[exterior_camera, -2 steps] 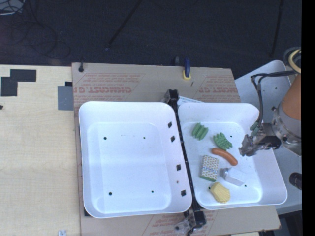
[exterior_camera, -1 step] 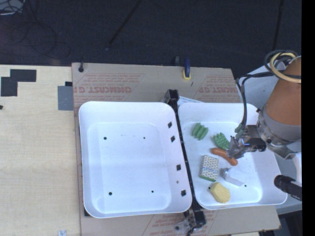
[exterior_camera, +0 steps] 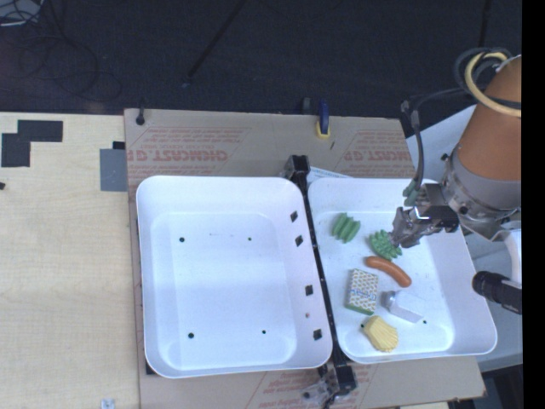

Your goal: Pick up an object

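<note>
Task names no specific object; candidates all sit in the right shallow white bin. Nearest the gripper: a small dark-green leafy toy piece, just below-left of the fingertips, possibly touching them, contact too small to confirm. Whether the gripper is parted or closed cannot be told; its dark metal parts blur together and nothing is clearly seen between them.

Just below the green leafy piece lies an orange-red sausage-shaped toy, slanted, upper end just beside the leafy piece. Up-left of both, apart, a light-green ribbed pod-like toy. Below the sausage: a pale checkered rectangular block with dotted face, tilted slightly. To its right, touching or nearly so, a small grey-white object, shape hard to make out, washes into the bin floor. At the bin's near side, a yellow corn-like lump, small dark bit at its upper-left edge.

The left shallow white bin shows only small dark holes or dots on its floor. Black clips sit along the seam between bins.

Grey arm with orange band enters from the right, upper part cut off by frame edge; cables loop above it. A black cylindrical part pokes in at the right, cut off. Both bins rest on a brown cardboard sheet with printed lettering, reversed, on a light wooden bench.
</note>
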`<state>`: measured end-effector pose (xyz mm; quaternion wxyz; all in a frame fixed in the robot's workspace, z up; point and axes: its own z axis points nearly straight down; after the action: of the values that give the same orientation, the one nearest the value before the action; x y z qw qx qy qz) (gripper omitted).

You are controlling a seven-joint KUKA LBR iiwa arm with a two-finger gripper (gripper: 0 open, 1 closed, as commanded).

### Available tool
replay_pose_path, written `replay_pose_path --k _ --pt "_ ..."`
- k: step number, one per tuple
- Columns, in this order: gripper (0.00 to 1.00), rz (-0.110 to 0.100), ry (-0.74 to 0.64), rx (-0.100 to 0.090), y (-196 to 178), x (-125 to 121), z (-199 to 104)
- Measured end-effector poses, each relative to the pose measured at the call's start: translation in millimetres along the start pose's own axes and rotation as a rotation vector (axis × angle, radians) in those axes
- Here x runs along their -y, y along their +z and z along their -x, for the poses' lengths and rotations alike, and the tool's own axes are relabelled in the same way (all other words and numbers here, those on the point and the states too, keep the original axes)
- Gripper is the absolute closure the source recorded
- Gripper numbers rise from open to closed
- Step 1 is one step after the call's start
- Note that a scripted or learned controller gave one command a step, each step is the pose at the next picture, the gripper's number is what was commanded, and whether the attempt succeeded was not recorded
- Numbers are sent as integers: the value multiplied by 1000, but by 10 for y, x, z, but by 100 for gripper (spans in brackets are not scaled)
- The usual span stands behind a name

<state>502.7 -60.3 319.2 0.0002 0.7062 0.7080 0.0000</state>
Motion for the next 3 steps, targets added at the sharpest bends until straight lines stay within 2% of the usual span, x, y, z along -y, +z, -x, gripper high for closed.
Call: replay_pose_path --k 1,2,3 --pt "100 10 -7 -2 -1071 -341 -880" --pt "100 4 0 0 -1607 -756 -1116" --pt "100 -13 4 1 -761 -271 -984"
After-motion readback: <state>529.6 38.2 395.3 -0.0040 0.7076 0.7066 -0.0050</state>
